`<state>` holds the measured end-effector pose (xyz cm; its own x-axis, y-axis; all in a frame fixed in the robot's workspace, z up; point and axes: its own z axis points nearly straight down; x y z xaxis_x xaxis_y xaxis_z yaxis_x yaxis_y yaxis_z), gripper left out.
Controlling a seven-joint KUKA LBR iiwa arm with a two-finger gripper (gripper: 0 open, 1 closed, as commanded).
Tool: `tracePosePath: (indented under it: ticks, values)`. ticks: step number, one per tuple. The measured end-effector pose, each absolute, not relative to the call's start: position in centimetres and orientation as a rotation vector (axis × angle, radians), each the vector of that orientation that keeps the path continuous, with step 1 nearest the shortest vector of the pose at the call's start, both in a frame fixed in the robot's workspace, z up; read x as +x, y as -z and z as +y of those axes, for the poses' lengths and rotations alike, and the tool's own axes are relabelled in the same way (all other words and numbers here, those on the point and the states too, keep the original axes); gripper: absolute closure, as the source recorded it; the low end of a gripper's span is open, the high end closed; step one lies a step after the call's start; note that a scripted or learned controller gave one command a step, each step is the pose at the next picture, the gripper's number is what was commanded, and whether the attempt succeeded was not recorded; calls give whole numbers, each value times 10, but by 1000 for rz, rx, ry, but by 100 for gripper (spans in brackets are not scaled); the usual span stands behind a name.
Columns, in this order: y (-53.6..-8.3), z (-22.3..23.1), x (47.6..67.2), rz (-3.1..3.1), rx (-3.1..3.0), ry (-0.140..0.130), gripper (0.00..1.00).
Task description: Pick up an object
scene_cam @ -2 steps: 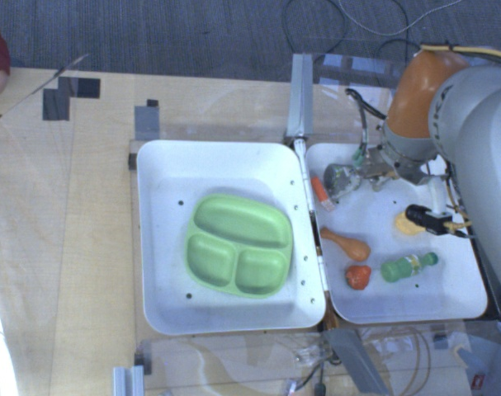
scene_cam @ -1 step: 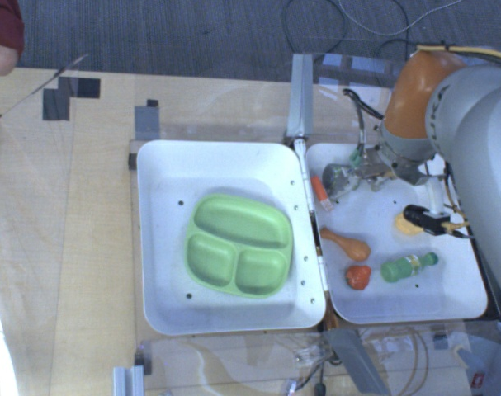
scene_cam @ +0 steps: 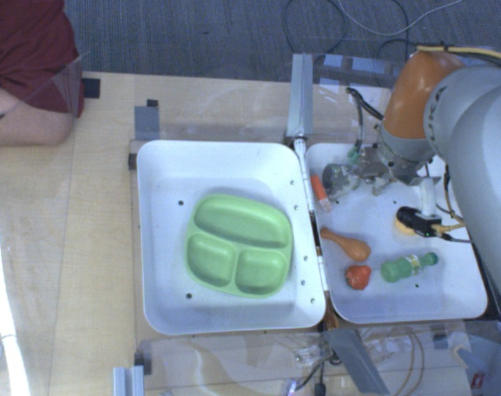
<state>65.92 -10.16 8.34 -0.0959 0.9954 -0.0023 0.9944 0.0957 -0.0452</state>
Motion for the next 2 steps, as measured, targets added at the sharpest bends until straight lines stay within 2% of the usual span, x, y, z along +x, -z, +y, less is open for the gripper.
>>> tracePosePath:
  ticks: [2]
  values:
    - [-84, -101, 660, -2386, -2006, -48, 0]
